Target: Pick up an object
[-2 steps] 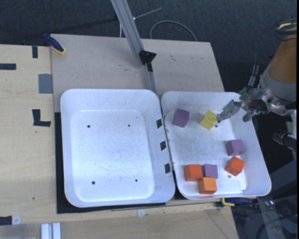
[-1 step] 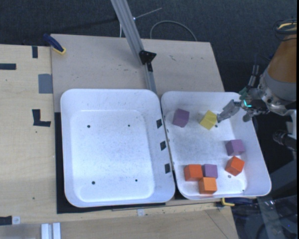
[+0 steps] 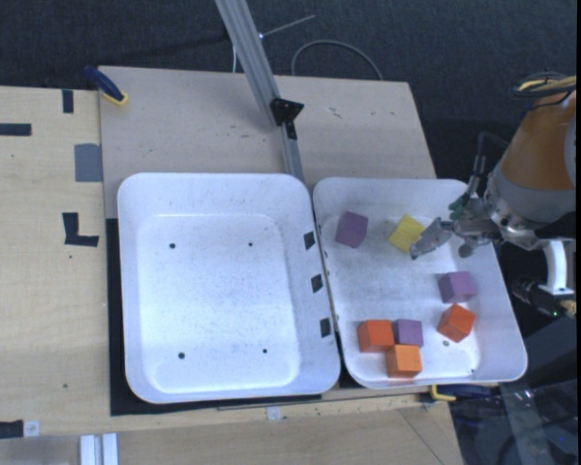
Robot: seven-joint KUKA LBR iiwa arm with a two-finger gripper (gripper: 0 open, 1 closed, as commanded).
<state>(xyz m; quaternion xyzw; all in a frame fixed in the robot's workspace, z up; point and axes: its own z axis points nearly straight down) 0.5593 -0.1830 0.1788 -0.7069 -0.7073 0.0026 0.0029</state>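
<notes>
I hang over the right bin [image 3: 484, 361], reaching in from three o'clock, my gripper [image 3: 443, 238] low above the bin's upper part. My fingers [image 3: 423, 245] are spread apart, one tip by the yellow block [image 3: 406, 233], the other toward four o'clock of it, and nothing sits between them. The yellow block lies tilted just at nine o'clock of my nearer tip; whether we touch I cannot tell. A purple block [image 3: 351, 229] rests at nine o'clock of the yellow one, a little apart. Below me, at six o'clock, lies a second purple block [image 3: 456, 285], with an orange block [image 3: 455, 322] just under it. At the bin's bottom, three blocks cluster: orange [image 3: 375, 334], purple [image 3: 409, 331] touching it at three o'clock, and another orange [image 3: 403, 359] pressed below them. The left bin [image 3: 136, 201] lies beside, at nine o'clock.
</notes>
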